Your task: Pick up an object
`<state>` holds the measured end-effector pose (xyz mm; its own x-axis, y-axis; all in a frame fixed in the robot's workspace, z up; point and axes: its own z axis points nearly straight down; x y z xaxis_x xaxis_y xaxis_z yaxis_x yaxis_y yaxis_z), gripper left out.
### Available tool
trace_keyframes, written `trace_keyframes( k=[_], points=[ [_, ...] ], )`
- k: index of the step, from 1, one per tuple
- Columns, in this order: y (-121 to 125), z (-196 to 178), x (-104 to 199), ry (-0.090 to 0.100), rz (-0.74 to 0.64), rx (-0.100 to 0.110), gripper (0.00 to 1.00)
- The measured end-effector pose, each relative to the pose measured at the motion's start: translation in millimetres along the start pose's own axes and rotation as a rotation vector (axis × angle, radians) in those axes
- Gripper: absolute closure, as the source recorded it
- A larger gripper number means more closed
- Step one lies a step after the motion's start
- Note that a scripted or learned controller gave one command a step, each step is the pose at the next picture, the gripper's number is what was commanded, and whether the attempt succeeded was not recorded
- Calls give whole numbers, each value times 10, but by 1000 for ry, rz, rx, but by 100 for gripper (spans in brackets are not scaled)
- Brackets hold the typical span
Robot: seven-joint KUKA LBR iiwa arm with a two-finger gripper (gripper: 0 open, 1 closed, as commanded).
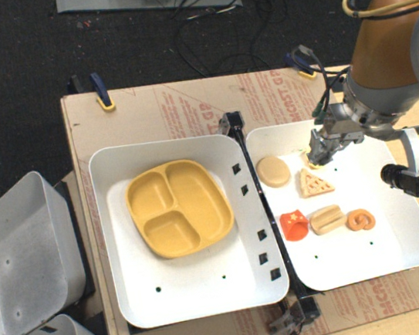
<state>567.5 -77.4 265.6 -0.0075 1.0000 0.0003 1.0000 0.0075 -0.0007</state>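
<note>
Gripper (321, 152): low over right bin's far part, just above the toy pizza slice (315, 183); finger state cannot be told.
Bench (176, 101): brown cardboard, blue clamps on far edge; dark floor with cables beyond.
Right bin (378, 254): red piece (294, 225), tan bun (326, 219), pretzel (360, 220) in a near row; pizza slice and round cookie (273, 170) farther back.
Left bin (204, 288): yellow divided tray (179, 206).
Hidden: fingertips blurred against arm.

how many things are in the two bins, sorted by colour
Yellow: 1, the divided tray in the left bin
Tan: 3, the round cookie, the wedge slice and the bun
Red: 1, the red piece
Orange: 1, the pretzel
Total: 6, with 5 in the right bin
</note>
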Motion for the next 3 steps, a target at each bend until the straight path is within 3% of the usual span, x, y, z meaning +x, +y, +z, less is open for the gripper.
trace_keyframes(
  k=[3],
  points=[
    [184, 120, 1482, 0, 0, 0, 100]
  ],
)
